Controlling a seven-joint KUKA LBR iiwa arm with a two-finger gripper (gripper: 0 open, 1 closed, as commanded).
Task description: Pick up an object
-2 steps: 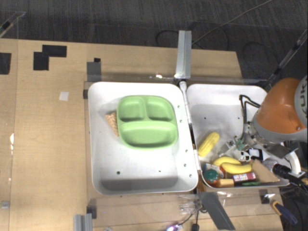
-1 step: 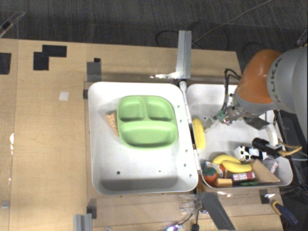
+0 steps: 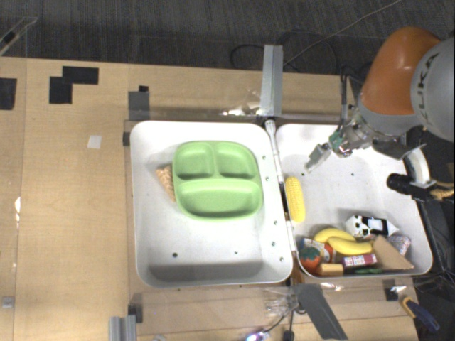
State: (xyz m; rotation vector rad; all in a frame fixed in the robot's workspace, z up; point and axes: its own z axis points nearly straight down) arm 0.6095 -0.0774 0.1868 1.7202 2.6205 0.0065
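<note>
Arm point(image 3: 405, 69) hangs over the right bin point(image 3: 355, 190), upper part. Gripper point(image 3: 320, 155) above bare bin floor; jaws' state cannot be told, nothing seen between them.

Candidates lie low in the right bin: corn point(image 3: 294, 199) by the left wall, bananas point(image 3: 343, 240) amid clutter. Green tray point(image 3: 216, 179) sits in the left bin point(image 3: 206, 261).

Judgement: nothing picked up yet; descent, grasp and lift remain.

I'm looking down on what reads as a robotics lab: a pale wooden bench point(image 3: 64, 190) with black marker patches point(image 3: 71, 82), two white bins point(image 3: 206, 272) clamped by metal brackets point(image 3: 271, 80), cables point(image 3: 320, 45) trailing over dark carpet point(image 3: 178, 13), and toy food point(image 3: 341, 247), probably plastic, heaped as test objects.
</note>
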